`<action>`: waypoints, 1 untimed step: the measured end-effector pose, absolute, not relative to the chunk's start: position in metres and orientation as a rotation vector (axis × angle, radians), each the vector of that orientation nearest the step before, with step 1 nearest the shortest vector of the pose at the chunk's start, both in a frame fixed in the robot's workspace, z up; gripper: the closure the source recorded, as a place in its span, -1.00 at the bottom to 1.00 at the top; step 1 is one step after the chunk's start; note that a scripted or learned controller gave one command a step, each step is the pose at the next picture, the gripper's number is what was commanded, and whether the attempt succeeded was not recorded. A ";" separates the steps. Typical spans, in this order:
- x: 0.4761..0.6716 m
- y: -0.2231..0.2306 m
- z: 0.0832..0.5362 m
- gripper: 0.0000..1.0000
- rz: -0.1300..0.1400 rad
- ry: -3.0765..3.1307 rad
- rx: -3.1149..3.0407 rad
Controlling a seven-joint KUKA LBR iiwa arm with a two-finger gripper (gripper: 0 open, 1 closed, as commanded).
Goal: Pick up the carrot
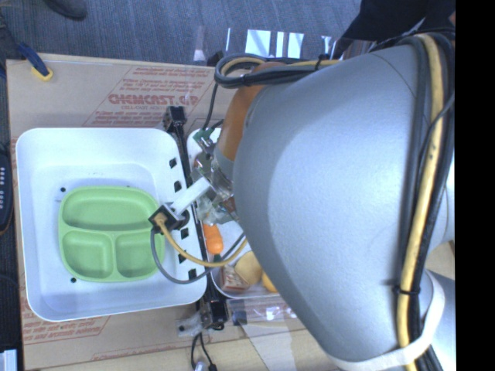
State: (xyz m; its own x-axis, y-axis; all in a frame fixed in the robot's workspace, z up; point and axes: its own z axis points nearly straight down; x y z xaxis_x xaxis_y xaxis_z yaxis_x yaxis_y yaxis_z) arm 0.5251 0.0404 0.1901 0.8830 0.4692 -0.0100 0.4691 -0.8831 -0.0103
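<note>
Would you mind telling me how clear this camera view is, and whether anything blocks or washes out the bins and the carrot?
In the camera view, the grey arm looms large and soft-focused, covering most of the right bin; the left bin is brightly lit, its white walls near washed out; the green tray reads sharply; just a small orange piece of the carrot peeks out beside the arm, slightly blurred.

One green plate (108, 234) with three compartments sits in one white bin (46, 153). One carrot (214, 240) shows beside the arm. One yellowish round thing (249, 269) lies near it. One grey arm (340, 199) covers the other bin.
</note>
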 end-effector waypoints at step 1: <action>0.474 0.039 0.189 1.00 0.029 -0.339 -3.114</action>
